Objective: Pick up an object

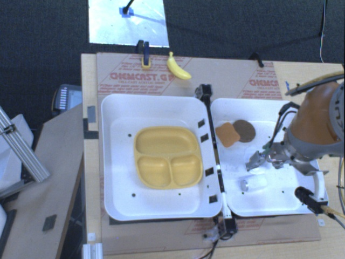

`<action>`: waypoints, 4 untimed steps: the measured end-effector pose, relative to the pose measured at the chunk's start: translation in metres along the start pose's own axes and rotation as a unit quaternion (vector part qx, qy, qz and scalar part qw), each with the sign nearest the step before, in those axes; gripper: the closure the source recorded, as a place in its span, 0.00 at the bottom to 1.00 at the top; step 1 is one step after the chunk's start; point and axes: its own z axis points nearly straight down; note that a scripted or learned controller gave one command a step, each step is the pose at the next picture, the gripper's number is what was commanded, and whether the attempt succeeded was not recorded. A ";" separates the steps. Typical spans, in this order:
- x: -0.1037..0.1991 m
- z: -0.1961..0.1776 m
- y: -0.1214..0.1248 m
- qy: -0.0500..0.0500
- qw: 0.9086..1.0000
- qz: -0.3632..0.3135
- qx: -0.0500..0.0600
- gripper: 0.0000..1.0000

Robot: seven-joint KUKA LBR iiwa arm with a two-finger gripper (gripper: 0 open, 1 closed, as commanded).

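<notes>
Over the right bin [302, 206] the arm's hand [254, 162] hangs low, pointing toward the middle divider; from this angle I cannot tell whether it is wide, narrow or closed on anything. The likeliest targets lie just beyond it toward the bin's far-left corner: an orange-tan slice-shaped piece [227, 135] and a brown round piece [245, 130], the two touching or overlapping. A small clear or pale item [245, 185] sits on the bin floor nearer the front, just below the hand; its shape is too faint to name.

To do the pick well, I would judge it best to come straight down on one flat piece away from where the two meet, so the hand does not push both together. Both look thin and flat, so a low, square approach seems needed.

Room is tight on the left, where the divider with its black clips [205, 124] runs close to the orange piece; the bin's middle and right offer open floor. The left bin [116, 161] holds a yellow divided tray [164, 156], and a toy banana [177, 68] lies on the table [226, 74] behind.
</notes>
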 end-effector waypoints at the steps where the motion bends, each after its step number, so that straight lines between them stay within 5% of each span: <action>1: 0.000 0.033 0.000 0.000 1.000 0.000 -0.001 0.00; 2: 0.000 0.020 0.001 -0.001 1.000 0.000 -0.002 1.00; 4: 0.003 -0.087 0.011 -0.002 1.000 -0.002 -0.005 1.00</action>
